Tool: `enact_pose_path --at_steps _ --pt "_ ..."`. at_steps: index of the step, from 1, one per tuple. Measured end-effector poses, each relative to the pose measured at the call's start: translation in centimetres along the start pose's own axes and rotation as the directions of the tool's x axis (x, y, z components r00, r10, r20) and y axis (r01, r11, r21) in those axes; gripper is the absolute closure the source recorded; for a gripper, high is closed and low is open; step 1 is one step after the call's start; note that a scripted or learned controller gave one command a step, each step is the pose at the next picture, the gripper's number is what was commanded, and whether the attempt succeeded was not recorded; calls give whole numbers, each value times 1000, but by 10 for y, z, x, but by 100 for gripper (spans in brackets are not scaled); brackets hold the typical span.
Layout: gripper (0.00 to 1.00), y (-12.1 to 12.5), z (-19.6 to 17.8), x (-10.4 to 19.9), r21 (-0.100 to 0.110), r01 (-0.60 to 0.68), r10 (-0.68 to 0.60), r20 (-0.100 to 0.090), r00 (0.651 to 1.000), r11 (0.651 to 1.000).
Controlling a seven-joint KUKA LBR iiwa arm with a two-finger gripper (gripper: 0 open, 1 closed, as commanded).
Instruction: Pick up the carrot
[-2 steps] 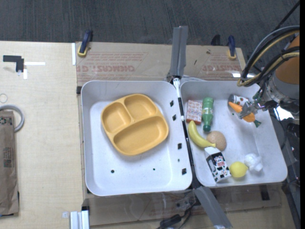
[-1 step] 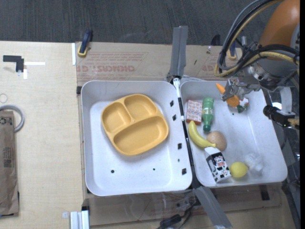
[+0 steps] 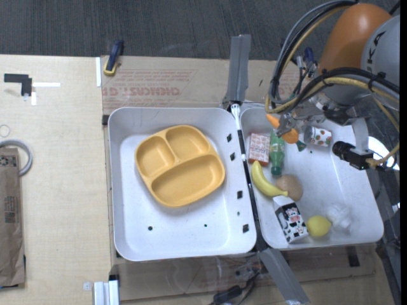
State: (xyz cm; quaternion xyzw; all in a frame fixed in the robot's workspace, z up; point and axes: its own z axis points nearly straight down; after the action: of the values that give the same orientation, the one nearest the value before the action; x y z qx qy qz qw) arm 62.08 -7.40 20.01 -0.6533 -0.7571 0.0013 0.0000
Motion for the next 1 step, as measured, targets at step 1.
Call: enact_pose_path --at_steps 1 --pt "100 -15 62 -50 0 14 -14 0 1000 1000"
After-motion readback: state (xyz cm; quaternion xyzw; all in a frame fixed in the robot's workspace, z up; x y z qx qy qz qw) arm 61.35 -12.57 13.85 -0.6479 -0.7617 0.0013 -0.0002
